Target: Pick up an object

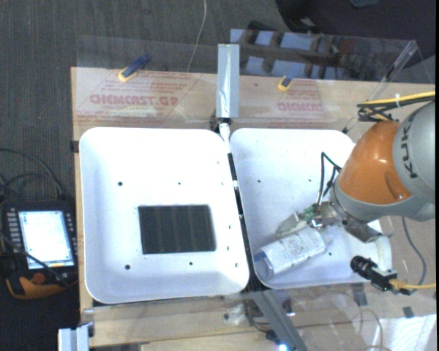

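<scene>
a clear plastic bottle (291,251) lies on its side near the front edge of the right bin (278,159), with the gripper (309,218) just above it, beside its upper end. whether the jaws are apart or together cannot be told. the bottle looks light, smooth and crushable; a hold across its midsection seems safest. a dark tray (177,229) sits in the neighbouring bin.

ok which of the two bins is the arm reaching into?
The right bin, the one holding the clear plastic bottle. The arm hangs over its right side. The left bin has only a dark ribbed rectangle in it.
</scene>
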Available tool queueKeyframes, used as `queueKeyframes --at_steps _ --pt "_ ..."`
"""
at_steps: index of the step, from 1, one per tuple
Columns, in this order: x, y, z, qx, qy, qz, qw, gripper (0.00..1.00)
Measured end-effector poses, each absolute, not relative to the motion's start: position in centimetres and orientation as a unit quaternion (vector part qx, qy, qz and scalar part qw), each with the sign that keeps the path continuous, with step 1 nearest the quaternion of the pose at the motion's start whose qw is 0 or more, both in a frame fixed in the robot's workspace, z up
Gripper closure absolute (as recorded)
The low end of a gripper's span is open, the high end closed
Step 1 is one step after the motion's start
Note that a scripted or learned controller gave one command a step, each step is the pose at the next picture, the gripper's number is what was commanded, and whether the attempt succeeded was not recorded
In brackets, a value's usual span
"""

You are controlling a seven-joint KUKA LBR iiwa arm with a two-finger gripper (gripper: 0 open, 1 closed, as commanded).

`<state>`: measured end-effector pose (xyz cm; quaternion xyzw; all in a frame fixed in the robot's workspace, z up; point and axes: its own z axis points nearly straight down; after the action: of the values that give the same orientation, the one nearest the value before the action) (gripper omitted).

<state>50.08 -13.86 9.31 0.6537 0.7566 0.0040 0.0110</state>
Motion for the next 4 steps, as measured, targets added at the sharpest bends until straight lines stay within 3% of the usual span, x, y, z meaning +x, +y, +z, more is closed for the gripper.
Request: queueKeyframes --at_steps 1,2,4 --pt "51.0 -21.0 17.9 0.684 0.730 -0.0004 0.001 0.00" --pt "48.7 -16.4 28.4 0.712 0.702 -0.0001 0.001 0.00" --pt "48.5 -16.7 28.8 0.658 0.753 -0.0010 0.001 0.00"
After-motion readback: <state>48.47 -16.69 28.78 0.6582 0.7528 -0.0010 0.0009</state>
